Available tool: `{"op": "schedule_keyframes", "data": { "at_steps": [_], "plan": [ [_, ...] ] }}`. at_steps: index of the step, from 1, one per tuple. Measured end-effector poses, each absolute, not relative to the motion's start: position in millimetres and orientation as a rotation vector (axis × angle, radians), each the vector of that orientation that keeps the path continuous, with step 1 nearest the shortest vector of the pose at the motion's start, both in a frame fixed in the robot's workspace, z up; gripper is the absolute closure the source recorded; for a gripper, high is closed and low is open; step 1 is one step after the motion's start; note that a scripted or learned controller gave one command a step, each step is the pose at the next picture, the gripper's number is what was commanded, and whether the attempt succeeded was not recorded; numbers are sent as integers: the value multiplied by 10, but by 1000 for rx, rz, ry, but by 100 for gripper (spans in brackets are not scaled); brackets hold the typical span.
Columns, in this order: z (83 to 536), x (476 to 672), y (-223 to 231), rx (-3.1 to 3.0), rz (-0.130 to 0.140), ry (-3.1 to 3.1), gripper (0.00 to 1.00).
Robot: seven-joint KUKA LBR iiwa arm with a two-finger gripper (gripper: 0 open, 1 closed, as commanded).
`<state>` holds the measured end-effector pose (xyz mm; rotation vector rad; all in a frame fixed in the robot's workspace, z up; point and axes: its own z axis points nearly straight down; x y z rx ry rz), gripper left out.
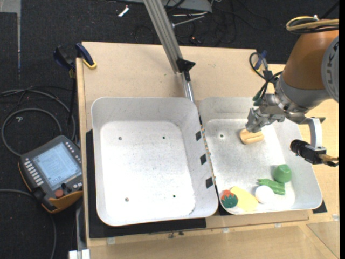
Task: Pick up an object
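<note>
A tan bread-like piece (252, 137) lies in the upper middle of the right bin (226, 154). My gripper (254, 124) hangs right over it, its tip at the piece's upper edge. Along the bin's near side lie a green toy with a round top (279, 178), a white round piece (264, 194), a yellow piece (246, 200) and a small red and green piece (229, 197).
The left bin (144, 161) sits beside the right one, with black clips along the shared rim. A slanted metal pole (166, 34) stands behind the bins. A teach pendant (53, 169) lies left of the bench.
</note>
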<state>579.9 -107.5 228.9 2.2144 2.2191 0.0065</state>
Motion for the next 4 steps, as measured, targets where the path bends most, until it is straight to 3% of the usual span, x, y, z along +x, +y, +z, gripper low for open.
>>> {"op": "schedule_keyframes", "data": {
  "at_steps": [1, 4],
  "plan": [
    [2676, 5813, -1075, 2215, 5, 2221, 100],
    [2284, 5866, 559, 2215, -1, 2231, 100]
  ]
}}
